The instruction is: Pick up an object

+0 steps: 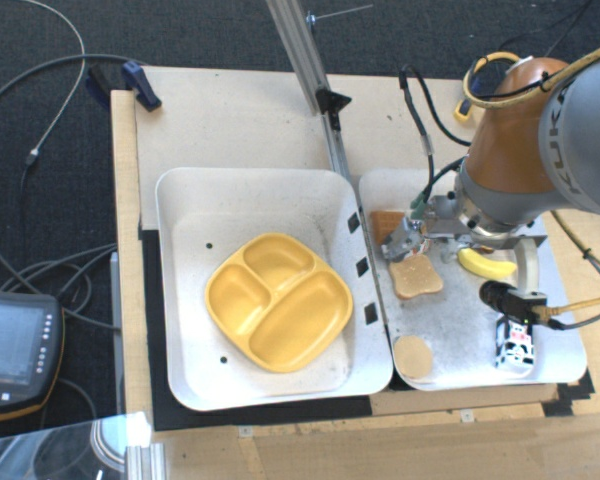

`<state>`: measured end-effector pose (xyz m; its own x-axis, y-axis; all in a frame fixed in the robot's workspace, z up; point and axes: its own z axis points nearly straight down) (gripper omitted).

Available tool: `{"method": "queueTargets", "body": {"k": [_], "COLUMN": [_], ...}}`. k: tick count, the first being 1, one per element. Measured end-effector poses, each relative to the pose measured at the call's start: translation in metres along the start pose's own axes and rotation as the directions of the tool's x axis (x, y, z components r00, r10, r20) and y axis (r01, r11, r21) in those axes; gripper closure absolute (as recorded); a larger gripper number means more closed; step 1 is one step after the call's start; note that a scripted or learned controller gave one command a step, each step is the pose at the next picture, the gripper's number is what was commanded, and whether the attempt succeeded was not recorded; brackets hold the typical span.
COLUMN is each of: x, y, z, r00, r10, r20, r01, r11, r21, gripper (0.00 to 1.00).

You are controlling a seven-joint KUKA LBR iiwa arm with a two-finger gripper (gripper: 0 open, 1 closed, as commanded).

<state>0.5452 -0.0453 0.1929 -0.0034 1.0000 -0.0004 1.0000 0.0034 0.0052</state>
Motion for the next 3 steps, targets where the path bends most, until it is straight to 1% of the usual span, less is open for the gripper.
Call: {"method": "queueTargets", "body": {"k": [1, 2, 3], "x": [0.0, 0.046, 0.094], "y": [-0.002, 0.071, 0.046], "z": [-0.011, 0.001, 0.0], "r00": [1.0, 1.0, 1.0], "r10": [0.001, -0.004, -0.003], "r20": [-0.001, -0.002, -0.003], "r01": [-0.001, 0.004, 0.003], "r11": [1.0, 1.0, 1.0], "r21": [0.003, 0.001, 0.01], "gripper": [1.0, 1.0, 1.0]}}
